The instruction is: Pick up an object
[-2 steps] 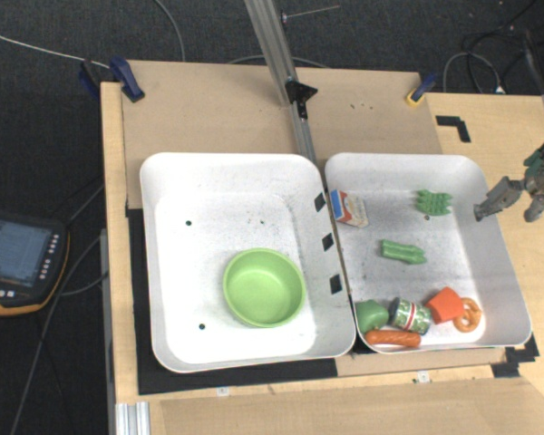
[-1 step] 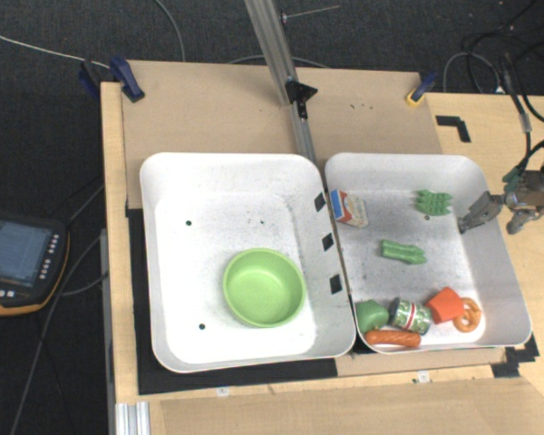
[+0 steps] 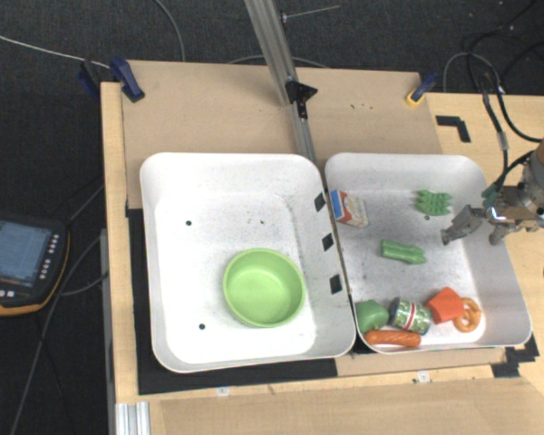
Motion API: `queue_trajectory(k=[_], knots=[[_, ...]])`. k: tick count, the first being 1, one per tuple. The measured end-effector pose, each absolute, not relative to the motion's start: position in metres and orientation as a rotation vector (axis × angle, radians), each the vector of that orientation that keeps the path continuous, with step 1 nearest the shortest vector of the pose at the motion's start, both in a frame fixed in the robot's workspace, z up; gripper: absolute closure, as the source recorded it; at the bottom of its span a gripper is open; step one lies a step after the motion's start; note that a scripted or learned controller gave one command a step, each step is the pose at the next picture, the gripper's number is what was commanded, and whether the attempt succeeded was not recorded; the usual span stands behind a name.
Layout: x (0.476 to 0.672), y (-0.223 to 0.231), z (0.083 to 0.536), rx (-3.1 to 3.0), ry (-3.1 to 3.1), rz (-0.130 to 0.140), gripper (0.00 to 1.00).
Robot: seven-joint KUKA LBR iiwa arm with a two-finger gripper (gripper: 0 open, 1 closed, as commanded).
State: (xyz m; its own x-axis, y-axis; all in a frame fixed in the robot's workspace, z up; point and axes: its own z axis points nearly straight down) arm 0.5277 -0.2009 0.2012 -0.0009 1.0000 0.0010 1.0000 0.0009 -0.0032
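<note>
While your pincer (image 3: 476, 227), fingers spread and holding nothing, hangs by the right bin's (image 3: 490, 175) outer rim, the green block (image 3: 403, 252) lies just inward, long axis across the bin.

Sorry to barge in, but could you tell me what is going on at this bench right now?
A grey robot arm reaches in from the right, and its two-finger gripper hovers with fingers spread over the right white bin, holding nothing. Near it lie a green block and a green knobbly toy; a small red and white carton sits near the bin's left wall. More toys cluster along the front edge. A round green bowl sits in the left white bin.
</note>
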Motion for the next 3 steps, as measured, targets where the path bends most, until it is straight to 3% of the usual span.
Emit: queue_trajectory(k=[1, 2, 3], knots=[[0.523, -0.198, 0.158, -2.219, -2.220, 0.002, 0.00], [0.524, -0.198, 0.171, -2.222, -2.223, -0.002, 1.00], [0.535, -0.197, 0.226, -2.224, -2.226, -0.004, 1.00]])
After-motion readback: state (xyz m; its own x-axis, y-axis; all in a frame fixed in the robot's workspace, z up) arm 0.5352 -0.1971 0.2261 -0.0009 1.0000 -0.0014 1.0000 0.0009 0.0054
